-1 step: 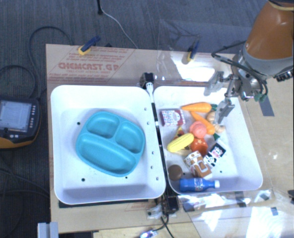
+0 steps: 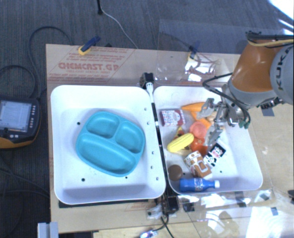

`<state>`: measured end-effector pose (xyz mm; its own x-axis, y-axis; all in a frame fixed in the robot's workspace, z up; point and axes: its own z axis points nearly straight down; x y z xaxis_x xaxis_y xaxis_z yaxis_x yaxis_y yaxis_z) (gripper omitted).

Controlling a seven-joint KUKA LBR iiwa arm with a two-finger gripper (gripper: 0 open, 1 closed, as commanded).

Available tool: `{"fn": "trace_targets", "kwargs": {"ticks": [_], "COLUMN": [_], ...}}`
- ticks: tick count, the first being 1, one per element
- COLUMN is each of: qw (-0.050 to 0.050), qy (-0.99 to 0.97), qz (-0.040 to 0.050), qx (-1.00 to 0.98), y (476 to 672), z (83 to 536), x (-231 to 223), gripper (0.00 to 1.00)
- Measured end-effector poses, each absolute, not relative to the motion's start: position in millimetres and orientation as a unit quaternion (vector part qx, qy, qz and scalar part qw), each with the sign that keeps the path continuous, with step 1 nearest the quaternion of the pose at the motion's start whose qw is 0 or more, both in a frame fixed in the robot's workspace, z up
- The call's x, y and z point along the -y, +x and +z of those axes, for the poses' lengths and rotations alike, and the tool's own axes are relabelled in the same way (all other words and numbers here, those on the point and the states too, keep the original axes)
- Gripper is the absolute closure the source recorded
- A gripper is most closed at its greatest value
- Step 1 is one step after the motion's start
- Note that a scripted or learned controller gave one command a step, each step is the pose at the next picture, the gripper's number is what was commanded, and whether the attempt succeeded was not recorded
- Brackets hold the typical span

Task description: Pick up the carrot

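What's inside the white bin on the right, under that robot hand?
The right bin holds a carrot, yellow corn-like toy, red packet, orange ball, blue bottle and brown piece. The gripper covers whatever lies beneath it.

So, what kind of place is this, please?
Probably a robot lab or test bench, not a home. A grey and orange robot arm reaches over two white bins on a board, a control pendant with a screen lies on the carpet, and toy food such as a carrot fills one bin.

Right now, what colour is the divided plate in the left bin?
Light blue; the divided plate shows best in the camera view.
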<state>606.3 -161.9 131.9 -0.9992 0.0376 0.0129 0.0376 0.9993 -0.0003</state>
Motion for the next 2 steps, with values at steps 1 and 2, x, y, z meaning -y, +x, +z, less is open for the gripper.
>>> {"fn": "trace_targets", "kwargs": {"ticks": [1, 2], "qw": [-0.011, -0.025], "qy": [-0.065, -0.065], "qz": [0.0029, 0.0064], "qx": [0.998, 0.998], "y": [627.6, 634.5], "z": [101, 115], "x": [148, 150], "gripper": [0.00, 1.00]}}
